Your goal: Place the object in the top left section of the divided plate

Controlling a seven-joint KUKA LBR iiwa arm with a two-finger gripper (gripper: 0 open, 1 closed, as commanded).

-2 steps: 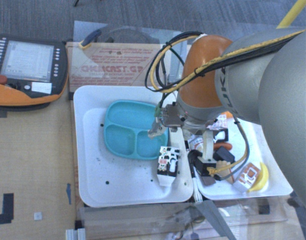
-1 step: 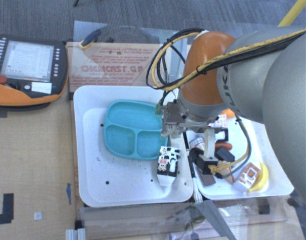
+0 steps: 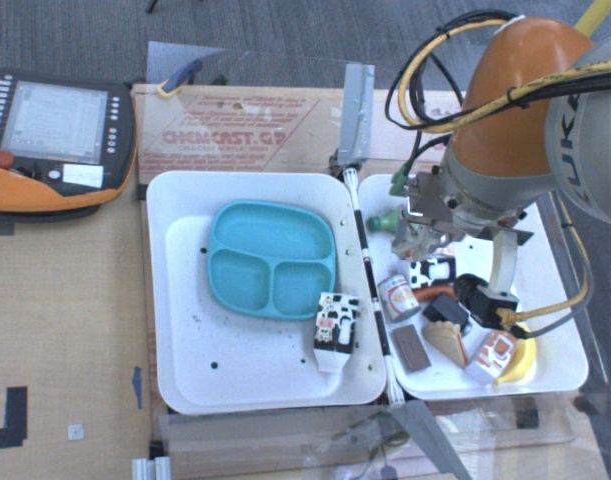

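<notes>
The gripper (image 3: 422, 236) — whether it holds anything cannot be told — hangs over the cluttered right bin (image 3: 570, 313), the blue divided plate (image 3: 272, 258) lying well to its left — across the bin wall.

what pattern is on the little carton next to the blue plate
Black cow-like patches on white, on the carton beside the divided plate; seen in the camera view.
</notes>
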